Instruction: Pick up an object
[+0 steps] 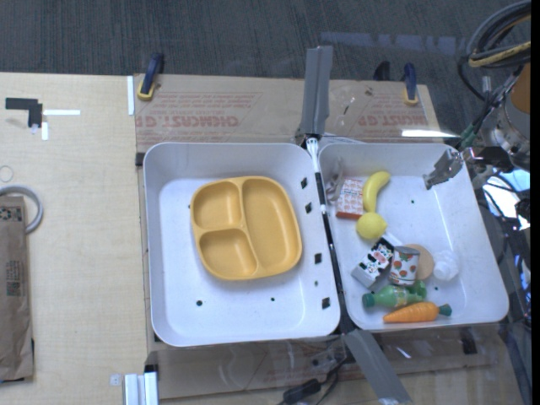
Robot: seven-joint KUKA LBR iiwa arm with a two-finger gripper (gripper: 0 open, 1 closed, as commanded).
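The right bin (460,218) holds several toy foods. A yellow banana (375,190) lies beside a red and white packet (349,194), with a lemon (371,224) just below them. Lower down are a black and white carton (374,263), a can with a strawberry label (406,265), a green bottle (395,295) and an orange carrot (413,312). A small white lump (445,267) rests to the right of the can. My gripper (441,170) hangs over the bin's upper right corner, apart from all the objects, with nothing seen in it.
The left bin (169,251) carries a yellow divided plate (246,226). A metal divider (316,99) runs between the bins at the back. Cables (498,40) loop at the upper right by the arm. A brown paper bag (13,285) lies on the bench at far left.
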